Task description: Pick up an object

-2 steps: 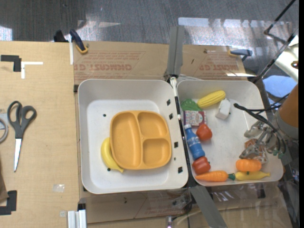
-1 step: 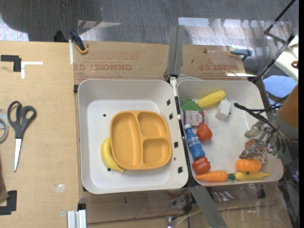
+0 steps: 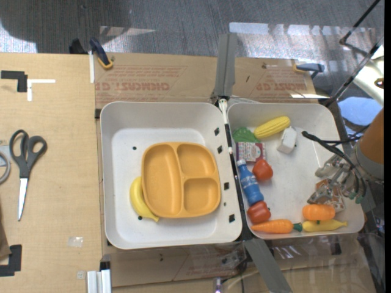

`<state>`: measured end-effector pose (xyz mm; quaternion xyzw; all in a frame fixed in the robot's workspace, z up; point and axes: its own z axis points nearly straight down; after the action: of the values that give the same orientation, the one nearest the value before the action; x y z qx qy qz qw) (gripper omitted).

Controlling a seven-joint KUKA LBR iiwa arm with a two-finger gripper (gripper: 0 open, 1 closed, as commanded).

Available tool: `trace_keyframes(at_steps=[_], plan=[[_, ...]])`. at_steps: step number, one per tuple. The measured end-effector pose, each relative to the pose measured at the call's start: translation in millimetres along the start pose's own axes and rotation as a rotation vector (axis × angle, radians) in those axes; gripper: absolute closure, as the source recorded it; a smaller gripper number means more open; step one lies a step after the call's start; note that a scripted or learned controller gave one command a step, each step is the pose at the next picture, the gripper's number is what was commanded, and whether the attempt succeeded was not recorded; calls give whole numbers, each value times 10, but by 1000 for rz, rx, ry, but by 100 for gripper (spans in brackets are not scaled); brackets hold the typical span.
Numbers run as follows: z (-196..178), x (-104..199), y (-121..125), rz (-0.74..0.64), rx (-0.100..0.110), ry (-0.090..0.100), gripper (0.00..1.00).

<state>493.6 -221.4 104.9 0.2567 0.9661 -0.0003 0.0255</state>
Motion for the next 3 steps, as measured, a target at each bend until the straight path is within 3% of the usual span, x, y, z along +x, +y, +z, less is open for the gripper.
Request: trace_keyframes(at_steps=[3], plan=[[12, 13, 6, 83, -1, 5, 0]])
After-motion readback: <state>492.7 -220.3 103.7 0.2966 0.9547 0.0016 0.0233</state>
